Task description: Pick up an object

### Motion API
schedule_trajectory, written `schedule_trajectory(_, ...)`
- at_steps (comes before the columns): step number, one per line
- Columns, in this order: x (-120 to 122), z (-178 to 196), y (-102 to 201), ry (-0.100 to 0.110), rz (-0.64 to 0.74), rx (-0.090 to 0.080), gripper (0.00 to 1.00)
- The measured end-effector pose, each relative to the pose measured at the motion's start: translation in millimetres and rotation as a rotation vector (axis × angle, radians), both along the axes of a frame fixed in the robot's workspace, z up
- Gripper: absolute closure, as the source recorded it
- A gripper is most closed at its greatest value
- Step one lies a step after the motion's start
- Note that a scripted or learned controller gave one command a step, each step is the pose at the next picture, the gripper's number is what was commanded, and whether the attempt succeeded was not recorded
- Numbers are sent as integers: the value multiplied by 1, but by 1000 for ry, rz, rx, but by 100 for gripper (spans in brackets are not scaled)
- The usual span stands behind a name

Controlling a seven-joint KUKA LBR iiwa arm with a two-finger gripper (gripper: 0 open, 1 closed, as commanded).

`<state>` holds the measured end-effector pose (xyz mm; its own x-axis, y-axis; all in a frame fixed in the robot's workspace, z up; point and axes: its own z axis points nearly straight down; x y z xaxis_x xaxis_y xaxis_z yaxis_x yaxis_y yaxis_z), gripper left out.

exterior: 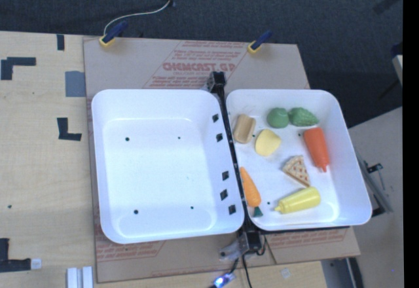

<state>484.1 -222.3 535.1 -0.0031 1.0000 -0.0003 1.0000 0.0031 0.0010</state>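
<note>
Camera view: cardboard-topped bench, dark carpet.

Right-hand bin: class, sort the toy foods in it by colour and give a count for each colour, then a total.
Green: 2, green piece and green leafy piece
Orange: 2, large carrot and small carrot
Yellow: 2, lemon-like piece and squeeze bottle
Tan: 2, bread piece and pizza slice
Total: 8

A cardboard sheet on the bench bears two white bins
</note>
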Motion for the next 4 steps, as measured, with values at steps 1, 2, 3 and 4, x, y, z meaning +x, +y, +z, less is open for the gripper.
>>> schedule_trajectory(1, -2, -202, 7, 18, -2, 7, 100)
schedule_trajectory(2, 0, -10, 26, -17, 1, -7, 100)
schedule_trajectory(3, 0, 1, 7, -2, -3, -2, 100)
schedule_trajectory(4, -1, -150, -1, 16, -3, 5, 100)
